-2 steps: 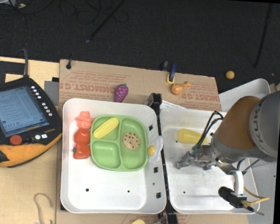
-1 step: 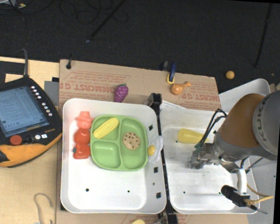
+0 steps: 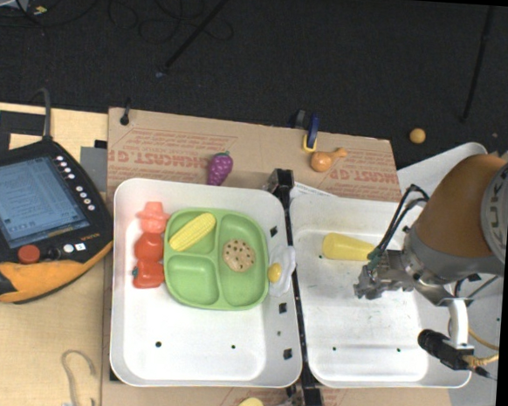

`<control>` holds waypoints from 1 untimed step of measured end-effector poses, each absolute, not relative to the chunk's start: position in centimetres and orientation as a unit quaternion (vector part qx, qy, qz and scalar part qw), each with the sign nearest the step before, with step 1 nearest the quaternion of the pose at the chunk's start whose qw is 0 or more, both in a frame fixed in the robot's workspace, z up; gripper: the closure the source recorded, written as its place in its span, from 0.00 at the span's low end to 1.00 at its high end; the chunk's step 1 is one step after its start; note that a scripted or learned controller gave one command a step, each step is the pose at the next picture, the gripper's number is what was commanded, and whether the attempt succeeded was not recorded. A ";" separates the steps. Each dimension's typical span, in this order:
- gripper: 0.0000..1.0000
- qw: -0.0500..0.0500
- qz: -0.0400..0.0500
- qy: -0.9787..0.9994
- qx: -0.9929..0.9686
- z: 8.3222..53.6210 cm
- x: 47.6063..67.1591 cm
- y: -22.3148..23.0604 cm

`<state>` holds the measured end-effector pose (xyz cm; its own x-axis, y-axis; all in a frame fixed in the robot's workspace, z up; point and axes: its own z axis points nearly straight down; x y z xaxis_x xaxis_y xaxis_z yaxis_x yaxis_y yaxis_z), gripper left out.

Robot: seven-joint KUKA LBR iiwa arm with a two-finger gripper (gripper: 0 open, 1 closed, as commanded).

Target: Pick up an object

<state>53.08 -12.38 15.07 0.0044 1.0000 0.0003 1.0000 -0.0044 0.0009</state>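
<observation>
Cardboard (image 3: 170, 152) under both bins bears unreadable reddish print; whether the jaws (image 3: 370, 284) grip, unclear.

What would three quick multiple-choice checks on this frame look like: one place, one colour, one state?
1. Where is the corn cob?
A. in the green tray
B. in the right bin
C. on the cardboard

2. What colour is the bottle beside the green tray?
A. blue
B. red
C. black

3. How does the cookie lie?
A. flat in a tray compartment
B. standing on edge
C. under the gripper

Key: 1 A, it lies in the tray's upper-left compartment. 2 B, it is red, lying in the left bin. 3 A, it is flat; the gripper is over the right bin.
</observation>
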 end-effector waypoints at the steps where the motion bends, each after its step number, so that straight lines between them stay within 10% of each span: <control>1: 1.00 0.001 0.001 0.707 0.707 21.4 53.1 -12.6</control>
<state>53.13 -12.57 21.39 0.0005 1.0000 -0.0004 1.0000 -0.0005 0.0032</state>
